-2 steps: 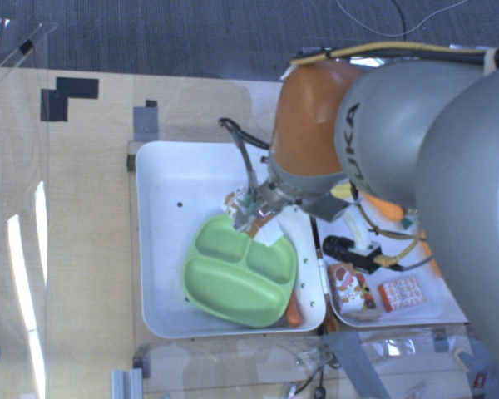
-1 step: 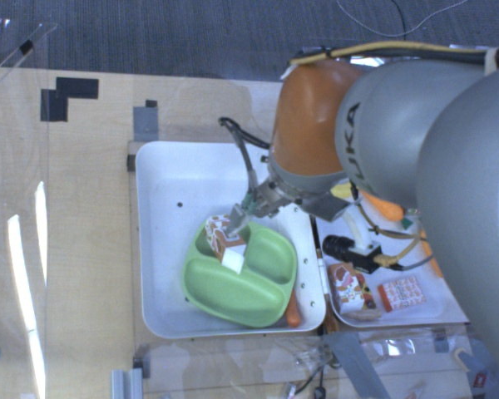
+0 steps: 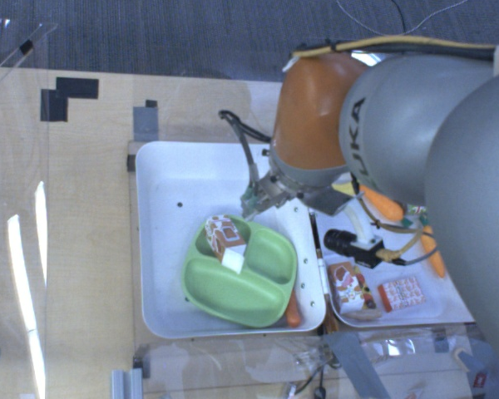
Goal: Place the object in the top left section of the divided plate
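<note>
A patterned packet [image 3: 224, 234] sits in the green divided plate's [image 3: 233, 293] top-left section (gripper [image 3: 256, 198] grip indiscernible) beneath the arm.

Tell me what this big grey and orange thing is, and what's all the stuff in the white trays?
That is a robot arm, seen by a camera looking down from above. It reaches in from the right. At its tip sits a small gripper, like two fingers, hovering over the left white bin. In that bin lies a green divided plate, with a small patterned box in its top left section. An orange thing peeks out by the plate. The right bin holds more toy food packets. I cannot tell if the gripper is open.
</note>
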### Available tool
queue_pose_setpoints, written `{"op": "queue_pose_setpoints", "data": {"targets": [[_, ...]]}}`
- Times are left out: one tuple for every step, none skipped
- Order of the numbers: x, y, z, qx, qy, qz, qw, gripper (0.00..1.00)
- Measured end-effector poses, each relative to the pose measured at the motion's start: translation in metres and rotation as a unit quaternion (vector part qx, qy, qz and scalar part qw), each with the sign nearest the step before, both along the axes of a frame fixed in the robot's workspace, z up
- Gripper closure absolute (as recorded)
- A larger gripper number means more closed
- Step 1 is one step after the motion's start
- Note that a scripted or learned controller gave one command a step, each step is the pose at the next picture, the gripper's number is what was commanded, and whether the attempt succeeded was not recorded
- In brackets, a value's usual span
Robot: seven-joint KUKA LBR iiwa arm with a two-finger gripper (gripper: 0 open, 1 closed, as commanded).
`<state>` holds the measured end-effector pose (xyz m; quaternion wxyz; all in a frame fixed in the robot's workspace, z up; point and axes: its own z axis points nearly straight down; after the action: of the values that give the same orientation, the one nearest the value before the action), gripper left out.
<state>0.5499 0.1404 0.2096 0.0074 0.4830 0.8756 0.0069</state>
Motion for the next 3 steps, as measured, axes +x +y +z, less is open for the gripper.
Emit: {"op": "queue_pose_setpoints", "data": {"targets": [[0.007,-0.042,0.111,0.0007,0.000,-0.115,0.9933,1.00],[-0.047,-0.026,-0.004,-0.0008,0.009,-0.090,0.9959,1.00],[-0.047,-0.026,-0.003,-0.0006,0.008,-0.091,0.9959,0.00]]}}
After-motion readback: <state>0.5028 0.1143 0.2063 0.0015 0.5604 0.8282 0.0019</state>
